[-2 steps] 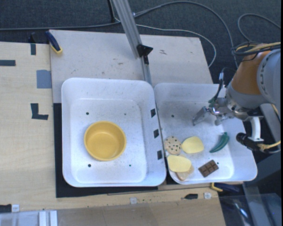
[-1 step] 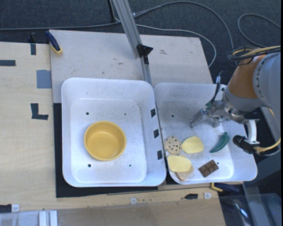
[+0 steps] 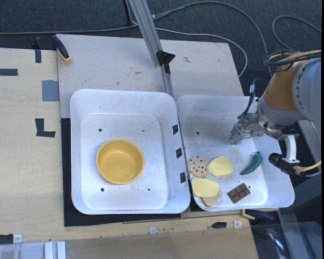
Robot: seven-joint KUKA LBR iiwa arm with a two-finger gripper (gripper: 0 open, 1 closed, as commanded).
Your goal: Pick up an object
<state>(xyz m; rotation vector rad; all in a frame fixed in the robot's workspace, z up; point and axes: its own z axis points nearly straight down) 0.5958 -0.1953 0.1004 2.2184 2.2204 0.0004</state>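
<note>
My gripper (image 3: 236, 138) hangs low over the right bin (image 3: 205, 117), near its middle right, with bare bin floor beneath it. Just right of it lies a green pepper-shaped piece (image 3: 251, 164). In front of it lie a pale yellow chip (image 3: 221, 167), a round cookie (image 3: 198, 167), a larger yellow piece (image 3: 205, 188) on a tan slice (image 3: 209, 201), and a brown chocolate square (image 3: 238, 192). Nothing shows between the fingers.
The left bin (image 3: 92, 107) holds a yellow bowl (image 3: 120, 161). A metal pole (image 3: 151, 31) slants down to the ridge between the bins. Cables (image 3: 248, 20) trail over the dark floor at the back right. The arm's orange band (image 3: 283, 88) sits at the right edge.
</note>
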